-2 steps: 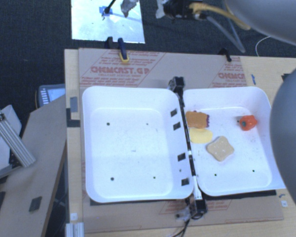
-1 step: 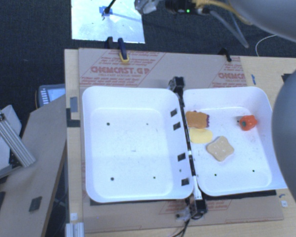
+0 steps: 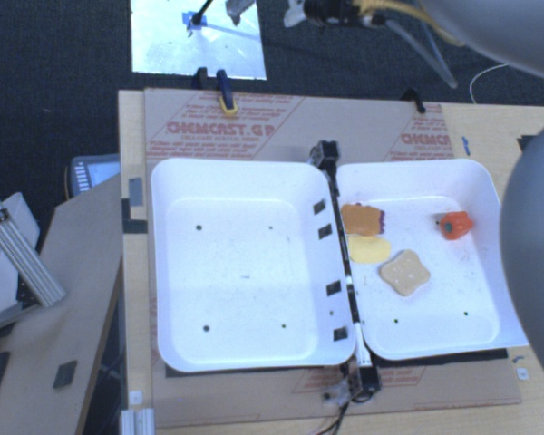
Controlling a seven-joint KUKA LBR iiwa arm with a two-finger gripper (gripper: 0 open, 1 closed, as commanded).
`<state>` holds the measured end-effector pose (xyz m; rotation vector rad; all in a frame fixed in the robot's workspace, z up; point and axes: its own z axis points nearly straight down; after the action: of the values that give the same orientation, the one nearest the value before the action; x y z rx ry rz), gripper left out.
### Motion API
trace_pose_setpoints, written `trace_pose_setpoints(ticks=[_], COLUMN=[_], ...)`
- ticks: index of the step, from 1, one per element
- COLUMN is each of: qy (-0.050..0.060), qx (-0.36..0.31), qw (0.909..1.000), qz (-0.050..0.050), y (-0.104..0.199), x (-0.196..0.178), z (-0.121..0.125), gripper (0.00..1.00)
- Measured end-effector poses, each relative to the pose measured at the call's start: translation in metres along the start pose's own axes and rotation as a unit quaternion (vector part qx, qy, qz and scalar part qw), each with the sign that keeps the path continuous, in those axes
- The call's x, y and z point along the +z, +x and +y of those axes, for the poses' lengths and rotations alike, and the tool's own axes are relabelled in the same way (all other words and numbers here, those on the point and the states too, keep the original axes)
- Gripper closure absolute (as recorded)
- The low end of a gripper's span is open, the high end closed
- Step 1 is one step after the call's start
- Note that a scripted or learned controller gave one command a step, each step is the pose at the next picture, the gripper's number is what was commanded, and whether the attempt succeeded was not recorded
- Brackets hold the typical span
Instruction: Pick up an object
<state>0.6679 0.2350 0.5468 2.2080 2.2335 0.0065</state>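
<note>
2 shallow white bins are sitting side by side, a left bin (image 3: 240, 265) and a right bin (image 3: 435, 329). 4 small items are lying in the right one: 1 orange-brown piece (image 3: 362, 219), 1 yellow disc (image 3: 369, 249), 1 tan toast slice (image 3: 404, 273) and 1 orange-red object (image 3: 453, 225).

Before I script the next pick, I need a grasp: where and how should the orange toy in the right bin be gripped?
Grip the orange toy across its rounded body, coming straight down from above. It lies apart from the other pieces, with bare bin floor all round, so the claw's fingers should fit on either side.
</note>
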Motion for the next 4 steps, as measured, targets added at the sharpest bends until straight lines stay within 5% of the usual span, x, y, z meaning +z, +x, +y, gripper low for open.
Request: trace_pose_setpoints(ticks=[1, 2, 3, 4], qy=[-0.001, 0.011, 0.002, 0.001], qx=[-0.002, 0.007, 0.008, 0.006], qw=[1.0000, 0.9999, 1.0000, 1.0000], qz=[0.001, -0.004, -0.002, -0.001], y=[0.001, -0.069, -0.143, -0.146], x=[-0.012, 0.273, 0.246, 0.216], z=[0.000, -0.071, -0.109, -0.146], gripper=[1.00, 1.00, 1.00, 1.00])
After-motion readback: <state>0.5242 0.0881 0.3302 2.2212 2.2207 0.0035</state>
